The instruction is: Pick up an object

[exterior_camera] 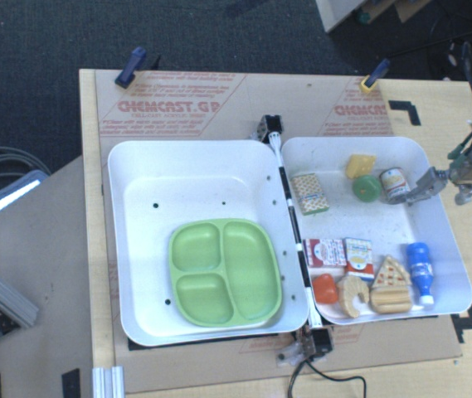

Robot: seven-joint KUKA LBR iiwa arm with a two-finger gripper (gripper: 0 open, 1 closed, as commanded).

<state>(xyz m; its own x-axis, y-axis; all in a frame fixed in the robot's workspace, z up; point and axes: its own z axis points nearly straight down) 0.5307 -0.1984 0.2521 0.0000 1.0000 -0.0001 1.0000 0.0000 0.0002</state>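
- The left bin (136,172) carries one thing, a green divided plate (224,272), lying toward its near edge with three compartments, all bare.
- Between the bins, a black clip (270,126) sits at the far end of the shared edge and another (318,341) at the near end.
- The right bin (447,222) carries every candidate for picking. A checked packet (309,193) lies near its far-left corner.
- Along its near edge sit a red-and-white carton (325,252), a second small carton (358,254), a red-orange piece (325,288), a round tan piece (352,296) and a waffle-like wedge (391,285), crowded and touching one another.
- Toward its far edge lie a yellow piece (361,166), a green ball (367,188) just beside it, and a small can (394,183) beside the ball.
- A blue bottle (419,272) lies near the near-right corner.
- The gripper (425,187) reaches in over the right edge, its tip close to the can; I cannot tell whether it is apart or together, and nothing shows as held.
- Judgement: the pick is not done. Every object rests in the bin; closing on one, likely the can, and lifting remain.
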